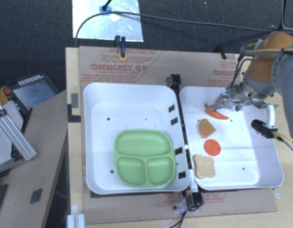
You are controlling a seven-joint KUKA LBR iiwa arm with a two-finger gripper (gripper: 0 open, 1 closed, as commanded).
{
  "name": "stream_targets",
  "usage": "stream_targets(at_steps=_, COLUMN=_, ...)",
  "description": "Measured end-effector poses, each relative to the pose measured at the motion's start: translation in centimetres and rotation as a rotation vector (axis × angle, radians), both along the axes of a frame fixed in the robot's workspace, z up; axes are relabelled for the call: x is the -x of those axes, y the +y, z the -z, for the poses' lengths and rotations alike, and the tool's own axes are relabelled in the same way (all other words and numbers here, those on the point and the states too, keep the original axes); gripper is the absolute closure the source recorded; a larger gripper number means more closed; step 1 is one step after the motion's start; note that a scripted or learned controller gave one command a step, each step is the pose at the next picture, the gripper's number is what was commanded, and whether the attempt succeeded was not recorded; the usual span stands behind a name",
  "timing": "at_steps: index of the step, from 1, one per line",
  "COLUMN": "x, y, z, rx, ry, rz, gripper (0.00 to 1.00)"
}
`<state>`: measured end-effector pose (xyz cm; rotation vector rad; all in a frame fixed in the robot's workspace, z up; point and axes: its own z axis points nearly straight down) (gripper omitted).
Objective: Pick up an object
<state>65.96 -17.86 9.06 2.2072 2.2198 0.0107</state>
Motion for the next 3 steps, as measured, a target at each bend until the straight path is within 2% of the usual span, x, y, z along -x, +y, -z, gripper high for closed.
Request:
stream_targets(at_steps=1, x=-0.1, y=-0.1, z=-1.2, rx=0.003, ry=-0.004, rz=-0.002, gripper=1.00)
stream_targets(at_steps=2, x=0.3, y=0.2, z=-5.8, rx=-0.002, ry=0.007, rz=0.001, gripper=1.00)
stream_targets(at_steps=3, x=-0.6, y=0.3, z=-12.1, rx=-0.001, ry=0.004, rz=-0.001, gripper=1.00)
